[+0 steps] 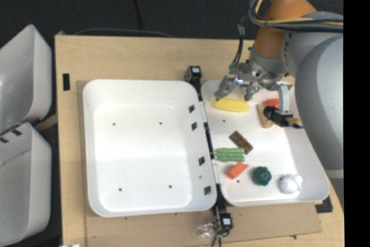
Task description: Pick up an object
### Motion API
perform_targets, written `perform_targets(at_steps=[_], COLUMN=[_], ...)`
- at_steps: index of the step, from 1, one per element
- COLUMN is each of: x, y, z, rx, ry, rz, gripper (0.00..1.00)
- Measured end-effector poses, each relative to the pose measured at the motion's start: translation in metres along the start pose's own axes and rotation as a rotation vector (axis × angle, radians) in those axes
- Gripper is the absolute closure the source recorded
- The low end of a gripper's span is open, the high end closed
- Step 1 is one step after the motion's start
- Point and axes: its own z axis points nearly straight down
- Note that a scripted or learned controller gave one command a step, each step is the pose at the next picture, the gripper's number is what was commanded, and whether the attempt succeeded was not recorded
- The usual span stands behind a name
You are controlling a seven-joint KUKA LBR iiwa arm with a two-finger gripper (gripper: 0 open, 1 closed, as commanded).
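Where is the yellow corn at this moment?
The yellow corn lies in the right bin, near its far edge, just under the gripper and beyond the brown block.

Fig.: Tan table [69, 142] seen from above at a slant, w/ two shallow white bins side by side, touching along their inner edges. Left bin [92, 124] lay approx. centred on the table; right bin [306, 173] sat toward the table's right edge. Small black clips [193, 73] stood at the seam's far end, and more [222, 220] at its near end.
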Motion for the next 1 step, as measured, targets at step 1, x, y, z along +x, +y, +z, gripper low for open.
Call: perform_targets(at_steps=[1], x=[0.0203], y=[-0.0555], z=[0.022], rx=[0.006], ry=[0.003], rz=[-0.001], gripper=[0.0])
